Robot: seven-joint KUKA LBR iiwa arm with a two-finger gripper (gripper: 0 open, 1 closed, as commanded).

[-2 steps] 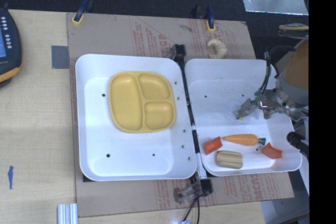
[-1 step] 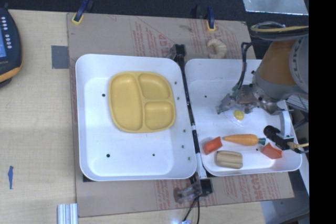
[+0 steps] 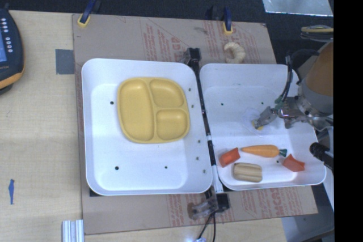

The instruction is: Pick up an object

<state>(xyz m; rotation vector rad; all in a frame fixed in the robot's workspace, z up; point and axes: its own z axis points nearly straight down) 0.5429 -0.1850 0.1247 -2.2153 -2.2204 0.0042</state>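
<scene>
Bench (image 3: 39, 122) w/ two white bins. Left bin (image 3: 102, 173): yellow divided plate (image 3: 153, 109). Right bin (image 3: 238, 90): carrot (image 3: 261, 151), tan block (image 3: 248, 172), two red pieces along front edge. Hand (image 3: 265, 119) low over right bin, above carrot; can't tell its grip state.

The arm (image 3: 317, 79) reaches in from the right, wrist angled leftward.

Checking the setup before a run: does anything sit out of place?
Yes: a pale curled object lies on the cardboard just beyond the right bin, outside both bins, while the other items lie inside.
</scene>
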